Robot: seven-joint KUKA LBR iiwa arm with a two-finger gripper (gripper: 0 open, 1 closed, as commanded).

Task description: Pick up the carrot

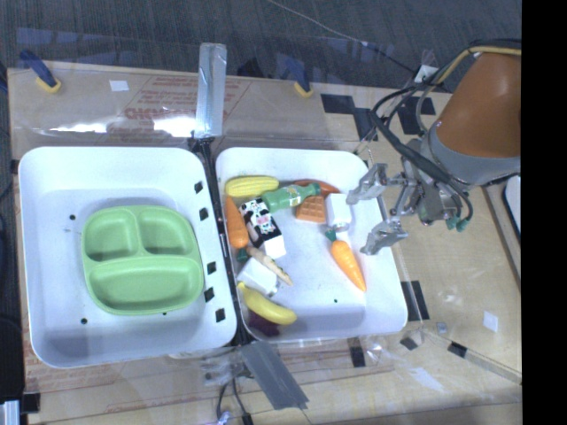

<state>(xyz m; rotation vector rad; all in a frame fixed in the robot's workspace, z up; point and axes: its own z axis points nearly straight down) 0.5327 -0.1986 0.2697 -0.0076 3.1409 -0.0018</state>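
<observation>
The carrot (348,262) is orange with a small green top and lies in the right bin (376,304), near its right wall, pointing toward the front. My gripper (373,211) hangs over the bin's right edge, just right of and above the carrot. Its two metal fingers (365,185) stand apart, open, with nothing between them. The carrot is not touched.
The right bin also holds a corn cob (251,185), a green bottle (291,197), a waffle-like piece (311,209), a white block (337,211), a cow-patterned box (258,219), an orange stick (236,223) and a banana (267,306). A green divided plate (140,258) sits in the left bin (53,175).
</observation>
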